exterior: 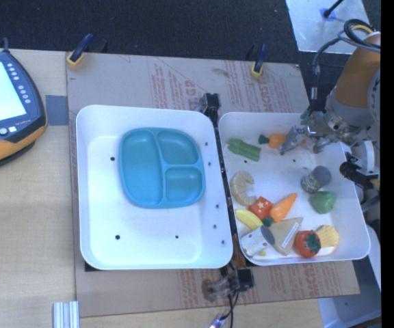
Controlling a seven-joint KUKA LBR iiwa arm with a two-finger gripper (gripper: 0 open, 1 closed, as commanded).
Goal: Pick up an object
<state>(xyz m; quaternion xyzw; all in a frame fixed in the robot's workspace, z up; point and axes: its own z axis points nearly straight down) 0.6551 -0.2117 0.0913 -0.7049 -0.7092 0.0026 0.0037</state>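
The arm is reaching in from the right, its orange band sitting up by the far corner, and the gripper (298, 140) is hovering low over the far part of the right bin (358, 214). Its two fingers are standing spread apart, and nothing is lying between them. Just to the left of the fingertips a small orange piece (276, 140) is resting on the bin floor, close by yet not touching, and further left a green pod (243, 149) is lying at a slant. Nearer to me than the gripper, a grey round piece (315, 179) is sitting just beside a green pepper (323, 201). Further toward the near edge the toy food is bunching up: a tan croissant (241, 185), a red chunk (260, 206), a carrot (283, 205), a yellow banana (248, 218), a tomato (307, 243) touching a piece of corn (327, 236). Well off to the gripper's left, the left bin (98, 248) is holding a blue divided plate (161, 167).
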